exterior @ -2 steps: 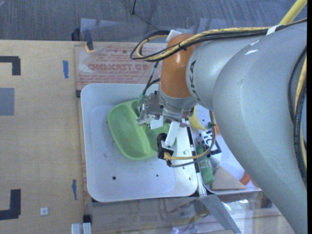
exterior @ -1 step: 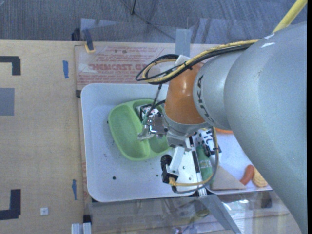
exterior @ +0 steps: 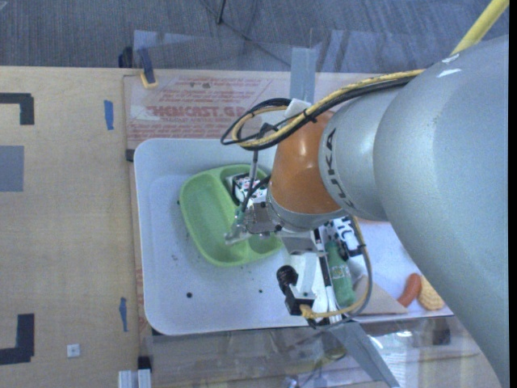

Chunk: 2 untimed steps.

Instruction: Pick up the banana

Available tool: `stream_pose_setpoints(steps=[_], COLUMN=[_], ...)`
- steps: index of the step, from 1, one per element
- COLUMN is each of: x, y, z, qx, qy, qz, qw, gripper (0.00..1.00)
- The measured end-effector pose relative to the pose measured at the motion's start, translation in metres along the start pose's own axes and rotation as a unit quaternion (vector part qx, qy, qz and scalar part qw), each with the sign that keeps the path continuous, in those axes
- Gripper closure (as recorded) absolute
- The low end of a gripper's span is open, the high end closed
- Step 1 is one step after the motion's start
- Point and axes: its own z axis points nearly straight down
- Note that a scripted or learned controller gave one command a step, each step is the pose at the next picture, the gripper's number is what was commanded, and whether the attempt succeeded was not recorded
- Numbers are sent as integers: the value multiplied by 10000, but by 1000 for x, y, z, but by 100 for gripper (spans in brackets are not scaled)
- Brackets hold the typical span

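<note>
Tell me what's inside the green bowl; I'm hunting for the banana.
The green bowl shows bare green on its left; the gripper and arm cover its right side, so anything there is hidden.

Pale wooden bench [exterior: 65, 241] with blue tape marks [exterior: 108, 115] — grey carpet floor [exterior: 121, 6] beyond.

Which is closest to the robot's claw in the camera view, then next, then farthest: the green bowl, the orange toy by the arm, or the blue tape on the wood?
From the gripper:
1. Green bowl, directly under it in the white bin.
2. Orange toy, off to the view's right, beside the arm.
3. Blue tape, up on the wooden bench at the view's left, slightly farther than the toy.
</note>
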Motion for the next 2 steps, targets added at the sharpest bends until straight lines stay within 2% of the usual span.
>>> stream_pose_setpoints(steps=[1,2], x=[7,53], y=[45,0], z=[6,4], qx=[201,61], qy=[-49,-50], qz=[-648,-256], qw=[9977,9996], gripper=[0,0])
